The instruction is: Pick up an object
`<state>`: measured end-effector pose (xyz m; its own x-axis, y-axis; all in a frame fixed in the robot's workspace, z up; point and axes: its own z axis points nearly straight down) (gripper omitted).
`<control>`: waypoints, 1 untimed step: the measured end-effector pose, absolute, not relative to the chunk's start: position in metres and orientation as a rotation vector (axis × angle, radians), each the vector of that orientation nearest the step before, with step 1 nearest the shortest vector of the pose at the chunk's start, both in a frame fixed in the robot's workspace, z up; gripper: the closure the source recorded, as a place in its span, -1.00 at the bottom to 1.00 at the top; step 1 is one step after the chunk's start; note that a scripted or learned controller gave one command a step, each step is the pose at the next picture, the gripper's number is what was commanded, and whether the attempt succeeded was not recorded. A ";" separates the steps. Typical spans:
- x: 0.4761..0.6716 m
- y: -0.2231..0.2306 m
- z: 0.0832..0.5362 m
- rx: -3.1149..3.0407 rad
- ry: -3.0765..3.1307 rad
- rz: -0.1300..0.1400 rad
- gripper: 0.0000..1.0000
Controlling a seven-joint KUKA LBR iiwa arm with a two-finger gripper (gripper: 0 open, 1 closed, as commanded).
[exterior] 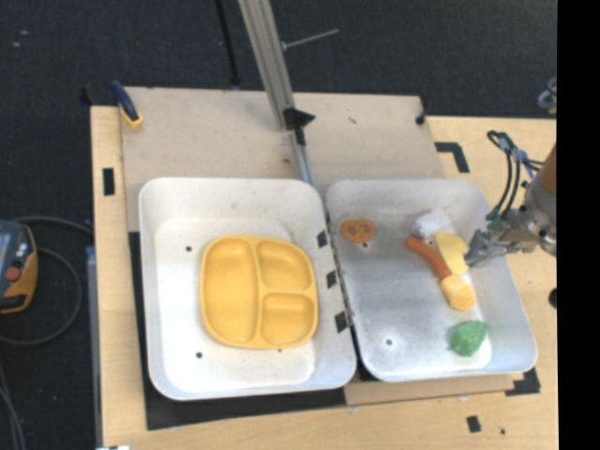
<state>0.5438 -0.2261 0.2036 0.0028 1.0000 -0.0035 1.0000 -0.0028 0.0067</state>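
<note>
Broccoli-looking green lump (468,337) sits lowest in the right bin (394,345), and above it we've got a yellow piece (455,272) with an orange carrot-like stick (428,255) touching its left side. A white bit (431,224) and a small brown pretzel (357,231) are further up. Gripper (480,249) pokes in at the right edge, just beside the yellow piece; we can't tell how wide it's set. Left bin (169,345) holds a yellow divided plate (259,292).
</note>
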 end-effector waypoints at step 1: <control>0.545 -0.227 0.226 2.215 2.222 0.003 1.00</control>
<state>0.5450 -0.2274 0.2260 -0.0031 1.0000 -0.0022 1.0000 0.0031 0.0045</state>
